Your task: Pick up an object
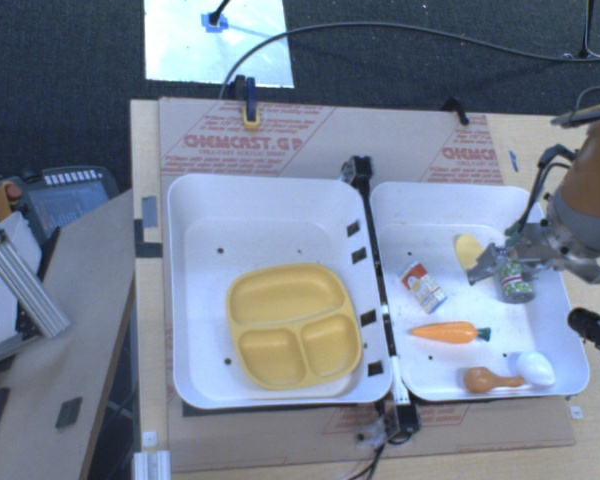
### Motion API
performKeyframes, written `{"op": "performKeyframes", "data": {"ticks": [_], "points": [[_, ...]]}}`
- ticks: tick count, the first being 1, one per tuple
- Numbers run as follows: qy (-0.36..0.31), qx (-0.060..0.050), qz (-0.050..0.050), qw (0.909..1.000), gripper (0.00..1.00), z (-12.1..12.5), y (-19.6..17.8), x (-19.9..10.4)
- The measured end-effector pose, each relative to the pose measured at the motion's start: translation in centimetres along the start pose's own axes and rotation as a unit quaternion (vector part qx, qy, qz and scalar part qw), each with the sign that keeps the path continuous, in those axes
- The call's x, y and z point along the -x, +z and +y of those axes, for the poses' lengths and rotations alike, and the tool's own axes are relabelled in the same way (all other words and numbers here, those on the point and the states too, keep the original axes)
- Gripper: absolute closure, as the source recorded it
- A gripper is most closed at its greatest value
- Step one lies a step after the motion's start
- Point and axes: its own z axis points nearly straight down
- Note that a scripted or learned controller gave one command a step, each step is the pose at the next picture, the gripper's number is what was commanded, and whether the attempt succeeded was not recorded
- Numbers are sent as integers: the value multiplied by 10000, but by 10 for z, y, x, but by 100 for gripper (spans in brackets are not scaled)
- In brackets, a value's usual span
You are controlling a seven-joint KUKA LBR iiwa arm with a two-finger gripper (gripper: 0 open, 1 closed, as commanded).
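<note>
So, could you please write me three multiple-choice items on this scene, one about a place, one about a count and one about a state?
1. Where does the yellow tray lie?
A. left bin
B. right bin
C. on the cardboard

2. How many compartments has the tray?
A. two
B. three
C. five

3. How does the carrot lie?
A. upright
B. flat on the floor of the right bin
C. on the tray

Key: 1 A, it rests on the floor of the left bin. 2 B, one long compartment above two smaller ones. 3 B, it lies lengthwise, its green end pointing right.
</note>
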Motion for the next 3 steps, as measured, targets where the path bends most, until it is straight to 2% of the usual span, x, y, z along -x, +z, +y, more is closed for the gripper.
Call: {"op": "performKeyframes", "data": {"ticks": [1,3], "points": [[-16,64,-12,10000,0,3,-7,0],[-3,69,-13,10000,0,11,70,-7]]}}
